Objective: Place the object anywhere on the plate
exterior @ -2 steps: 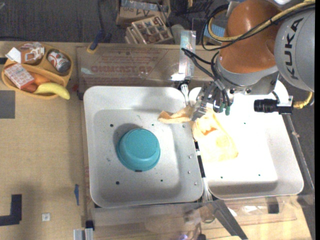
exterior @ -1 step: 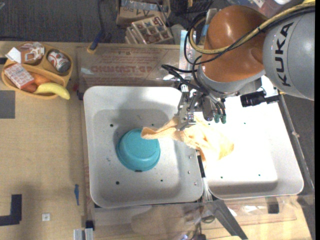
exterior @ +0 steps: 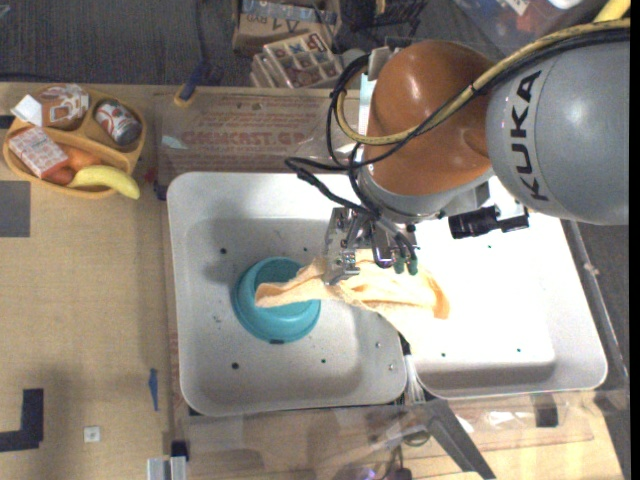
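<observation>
Cloth (exterior: 385, 290) | yellow-orange, soft and limp, draped from teal plate (exterior: 278, 313) across left bin (exterior: 200, 268) toward the bins' shared rim | gripper (exterior: 372, 253) pinching its middle | light, sags; best gathered at bunched centre

arm (exterior: 560, 118) cut off at right edge, cloth (exterior: 385, 290) hiding part of plate (exterior: 278, 300), pincer (exterior: 365, 258) fingertips indistinct
</observation>
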### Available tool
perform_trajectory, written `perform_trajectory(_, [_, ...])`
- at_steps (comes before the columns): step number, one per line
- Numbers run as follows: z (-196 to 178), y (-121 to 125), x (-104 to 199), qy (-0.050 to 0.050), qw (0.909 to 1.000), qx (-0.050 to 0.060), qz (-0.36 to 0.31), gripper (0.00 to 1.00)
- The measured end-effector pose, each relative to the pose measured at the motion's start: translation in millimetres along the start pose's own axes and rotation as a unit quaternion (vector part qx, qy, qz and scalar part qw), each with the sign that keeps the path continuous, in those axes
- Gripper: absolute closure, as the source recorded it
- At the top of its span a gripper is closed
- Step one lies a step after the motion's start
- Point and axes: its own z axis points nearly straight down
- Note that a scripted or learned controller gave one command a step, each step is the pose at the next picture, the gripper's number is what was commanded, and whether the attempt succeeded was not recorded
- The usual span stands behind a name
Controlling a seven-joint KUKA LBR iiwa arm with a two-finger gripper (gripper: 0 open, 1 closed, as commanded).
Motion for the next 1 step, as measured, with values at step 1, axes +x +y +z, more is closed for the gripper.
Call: perform_trajectory(1, [-0.5, -0.2, -0.3, 0.000, 1.0000, 0.000, 0.000, 0.00])
